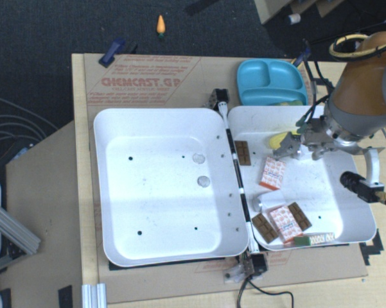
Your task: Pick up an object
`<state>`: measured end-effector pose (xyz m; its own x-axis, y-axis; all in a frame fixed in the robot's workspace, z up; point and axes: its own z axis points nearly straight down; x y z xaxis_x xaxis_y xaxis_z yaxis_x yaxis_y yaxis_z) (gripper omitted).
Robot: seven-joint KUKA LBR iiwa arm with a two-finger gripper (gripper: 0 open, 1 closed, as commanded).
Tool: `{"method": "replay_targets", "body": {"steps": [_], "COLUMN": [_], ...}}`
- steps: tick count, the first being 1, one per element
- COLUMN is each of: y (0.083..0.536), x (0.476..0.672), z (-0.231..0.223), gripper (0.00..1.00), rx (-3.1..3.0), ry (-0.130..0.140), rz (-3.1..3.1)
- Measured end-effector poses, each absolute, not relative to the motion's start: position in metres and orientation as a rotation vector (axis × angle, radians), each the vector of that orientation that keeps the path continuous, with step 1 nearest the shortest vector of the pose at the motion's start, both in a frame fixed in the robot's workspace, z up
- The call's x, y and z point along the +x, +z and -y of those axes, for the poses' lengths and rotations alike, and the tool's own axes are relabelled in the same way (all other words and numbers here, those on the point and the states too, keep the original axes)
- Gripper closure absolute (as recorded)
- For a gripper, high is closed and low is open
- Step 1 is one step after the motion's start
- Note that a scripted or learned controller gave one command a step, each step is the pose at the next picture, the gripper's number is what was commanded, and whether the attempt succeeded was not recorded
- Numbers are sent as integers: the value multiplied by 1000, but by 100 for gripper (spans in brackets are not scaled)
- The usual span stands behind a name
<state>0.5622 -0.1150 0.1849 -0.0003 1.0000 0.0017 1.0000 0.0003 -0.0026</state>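
Note:
My gripper [293, 146] hangs low over the back of the right bin [353, 201], on the grey arm with the orange band [366, 85] that comes in from the right. A yellow object [279, 139] lies right at the gripper's left side, partly hidden by it. Just in front of it sits a red-and-white packet [273, 173]. A brown bar [242, 153] lies along the bin's left wall. Near the front left corner, two brown bars [264, 224] [300, 215] flank another red-and-white packet [284, 222], with a green-and-white strip [316, 239] beside them.
The left bin [115, 133] holds two small round pieces [199, 159] [203, 182]. A blue divided tray [271, 82] stands behind the right bin. A black part [359, 186] juts over the right bin's right side. Cables run near the arm.

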Motion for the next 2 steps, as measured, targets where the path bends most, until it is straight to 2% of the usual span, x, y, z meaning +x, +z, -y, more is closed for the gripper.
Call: {"method": "replay_targets", "body": {"steps": [1,2], "y": [99,110], "x": [654,655], "z": [107,107], "gripper": [0,100], "rx": [-2229,-2232], "ry": [-10,-10], "rz": [2231,2234]}}
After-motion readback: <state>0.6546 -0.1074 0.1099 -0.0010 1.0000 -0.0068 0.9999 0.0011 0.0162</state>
